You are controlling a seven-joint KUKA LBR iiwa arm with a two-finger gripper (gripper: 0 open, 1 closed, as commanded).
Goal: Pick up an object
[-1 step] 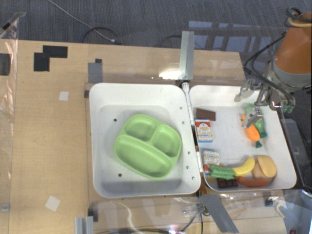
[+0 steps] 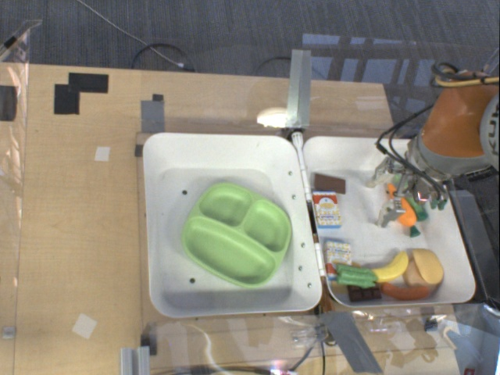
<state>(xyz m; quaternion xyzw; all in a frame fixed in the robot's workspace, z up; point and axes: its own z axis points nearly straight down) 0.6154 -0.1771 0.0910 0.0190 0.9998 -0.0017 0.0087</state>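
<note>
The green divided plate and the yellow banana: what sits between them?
In the camera view, between the green divided plate and the banana run the two bins' adjoining walls, then a small printed packet and a green object.

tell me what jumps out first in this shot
The green divided plate lying in the left bin stands out most. Next is the grey arm with its orange band reaching in from the right, its pincer low over an orange toy in the right bin. A banana lies among the clutter along that bin's near edge.
</note>
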